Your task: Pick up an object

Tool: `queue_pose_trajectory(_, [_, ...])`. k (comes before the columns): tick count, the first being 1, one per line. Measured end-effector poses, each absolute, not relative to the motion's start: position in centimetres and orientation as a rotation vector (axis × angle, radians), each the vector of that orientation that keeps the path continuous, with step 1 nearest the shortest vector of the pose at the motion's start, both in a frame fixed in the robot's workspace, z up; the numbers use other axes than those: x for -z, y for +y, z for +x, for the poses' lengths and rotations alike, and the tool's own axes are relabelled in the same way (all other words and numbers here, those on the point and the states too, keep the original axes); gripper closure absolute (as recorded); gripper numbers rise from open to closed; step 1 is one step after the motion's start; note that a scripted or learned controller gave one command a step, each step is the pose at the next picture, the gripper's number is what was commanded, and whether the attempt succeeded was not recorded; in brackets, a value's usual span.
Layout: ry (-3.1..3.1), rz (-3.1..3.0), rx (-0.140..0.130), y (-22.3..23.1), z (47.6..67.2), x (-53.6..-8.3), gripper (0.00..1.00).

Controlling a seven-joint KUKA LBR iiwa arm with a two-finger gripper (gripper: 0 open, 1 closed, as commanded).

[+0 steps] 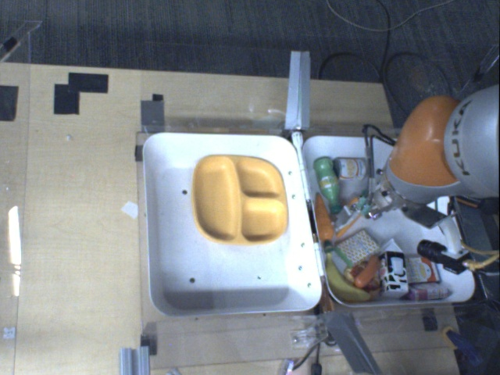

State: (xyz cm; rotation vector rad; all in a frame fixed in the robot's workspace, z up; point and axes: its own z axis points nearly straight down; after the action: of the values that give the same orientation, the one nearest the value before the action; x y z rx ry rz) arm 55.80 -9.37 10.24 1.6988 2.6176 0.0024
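Tray (238,199) in left bin (168,209)

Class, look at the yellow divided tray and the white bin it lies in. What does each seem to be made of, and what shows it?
Yellow tray: probably moulded plastic, with rounded compartments and a soft, even sheen. White bin: likely plastic or painted metal; smooth, dull-glossy surface with small dark holes. The look leaves it open.

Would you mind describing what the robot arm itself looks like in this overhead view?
The arm is bulky and rounded, with a light grey shell and a glossy orange band above the wrist. Dark lettering runs along the grey casing near that band. Below the orange section sits a darker metallic end effector with thin cables running beside it.
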Motion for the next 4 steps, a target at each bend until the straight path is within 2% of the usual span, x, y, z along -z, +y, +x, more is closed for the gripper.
queue_pose_trajectory(1, [2.603, 1.743, -0.01, -10.9, 57.6, -8.9, 0.0])
queue_pose_trajectory(2, [2.471, 1.927, -0.007, -14.7, 63.2, -11.6, 0.0])
queue_pose_trajectory(3, [2.633, 1.695, -0.009, -10.0, 61.4, -8.9, 0.0])
queue_pose_trajectory(4, [2.538, 1.832, -0.011, -11.6, 56.8, -9.0, 0.0])
